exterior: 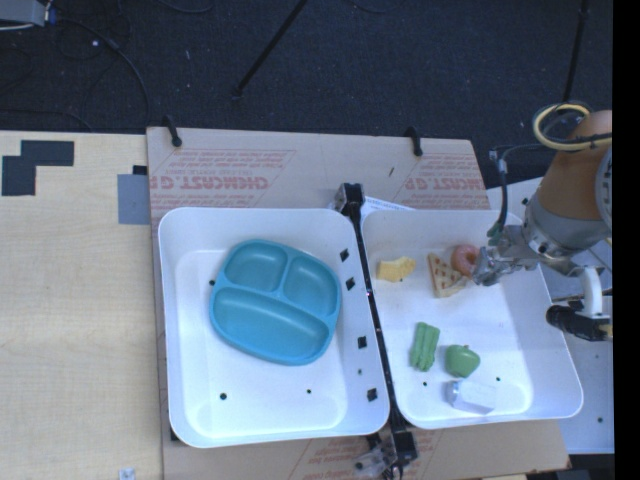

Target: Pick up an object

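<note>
A dark carpeted floor with loose cables runs across the top of the view, and below it a pale wooden tabletop [70, 308] carries a brown cardboard sheet [300, 173] printed with red lettering. On that sheet two shallow white bins sit side by side, touching along a black clipped seam.

The left bin [190, 408] holds one thing: a blue divided plate [275, 300] with three compartments, lying flat and slightly turned.

The right bin [540, 388] holds six things. Near its upper left lies one yellow piece [396, 269]. Just right of that is one tan wedge with dots [443, 274], touching one pink ring-shaped piece [463, 258]. Lower down, one green elongated piece [425, 346] lies beside one rounder green piece [461, 360], close but apart. Near the front edge sits one small white-grey block [472, 396].

The grey arm reaches in from the right, its orange band high at the edge, the wrist bent down and leftward over the right bin's upper right part. The gripper [490, 265] sits just beside the pink ring; whether it touches it is unclear. How far the jaws stand apart I cannot tell, and nothing shows between them.
</note>
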`<control>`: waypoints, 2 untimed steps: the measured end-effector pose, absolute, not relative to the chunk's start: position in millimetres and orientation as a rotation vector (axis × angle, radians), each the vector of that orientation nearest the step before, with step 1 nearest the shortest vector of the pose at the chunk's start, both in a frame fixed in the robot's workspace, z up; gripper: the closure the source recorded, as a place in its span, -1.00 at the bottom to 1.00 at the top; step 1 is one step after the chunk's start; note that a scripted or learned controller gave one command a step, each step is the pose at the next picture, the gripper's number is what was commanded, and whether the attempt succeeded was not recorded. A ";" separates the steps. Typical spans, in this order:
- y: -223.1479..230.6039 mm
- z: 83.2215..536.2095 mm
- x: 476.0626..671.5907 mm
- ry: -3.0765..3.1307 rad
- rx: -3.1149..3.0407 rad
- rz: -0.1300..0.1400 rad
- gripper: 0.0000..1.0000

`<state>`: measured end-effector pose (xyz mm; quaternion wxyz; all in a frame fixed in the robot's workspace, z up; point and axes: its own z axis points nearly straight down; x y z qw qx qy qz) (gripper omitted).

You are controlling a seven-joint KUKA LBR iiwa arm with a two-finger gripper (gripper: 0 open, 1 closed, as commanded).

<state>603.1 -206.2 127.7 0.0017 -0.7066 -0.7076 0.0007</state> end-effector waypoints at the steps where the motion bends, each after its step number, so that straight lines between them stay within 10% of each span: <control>1: -197.9 184.4 608.7 -2.226 -2.219 -0.002 1.00; 2: -202.5 247.6 608.7 -2.227 -2.221 -0.003 1.00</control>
